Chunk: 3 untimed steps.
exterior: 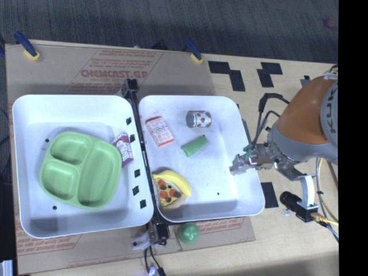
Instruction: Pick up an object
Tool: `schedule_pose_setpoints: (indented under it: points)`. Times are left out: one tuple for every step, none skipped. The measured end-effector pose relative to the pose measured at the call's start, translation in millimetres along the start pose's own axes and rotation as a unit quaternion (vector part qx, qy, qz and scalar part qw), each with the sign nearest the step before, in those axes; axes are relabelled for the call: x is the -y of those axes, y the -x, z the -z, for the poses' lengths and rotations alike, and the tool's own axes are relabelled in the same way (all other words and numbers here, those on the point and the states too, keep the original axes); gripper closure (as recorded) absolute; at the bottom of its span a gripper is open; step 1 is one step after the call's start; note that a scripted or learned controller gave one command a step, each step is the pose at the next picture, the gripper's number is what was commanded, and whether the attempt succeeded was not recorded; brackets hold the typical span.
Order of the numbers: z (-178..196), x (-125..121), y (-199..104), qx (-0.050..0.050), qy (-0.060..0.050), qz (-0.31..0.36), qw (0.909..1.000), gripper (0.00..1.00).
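The right bin (pixel 225 195) holds a small can (pixel 198 119) at the back, an orange-and-white packet (pixel 159 130), a green cylinder (pixel 194 145) and a toy pizza slice with a yellow crust (pixel 170 188) at the front left. My gripper (pixel 242 163) hovers at the bin's right rim, apart from all of these; the green cylinder lies well to its left. The grey arm with its orange band (pixel 310 119) reaches in from the right.
The left bin (pixel 29 114) holds a green divided plate (pixel 80 169) and a small purple wrapper (pixel 123 147). A green ball (pixel 187 232) rests on the cardboard in front of the bins. Blue clamps (pixel 27 45) pin the cardboard's back edge.
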<state>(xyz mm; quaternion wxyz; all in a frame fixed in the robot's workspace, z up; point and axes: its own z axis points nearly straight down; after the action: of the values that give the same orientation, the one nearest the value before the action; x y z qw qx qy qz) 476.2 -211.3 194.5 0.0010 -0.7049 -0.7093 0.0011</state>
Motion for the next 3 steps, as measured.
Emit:
schedule_pose_setpoints:
  points:
    - [70, -1, -38, 0.000, 0.003, 0.000, 1.0000, 1.00]
    - [25, 0, -3, 0.000, 0.000, 0.000, 1.0000, 1.00]
    - [19, 0, -1, -0.001, -0.001, 0.000, 1.0000, 1.00]
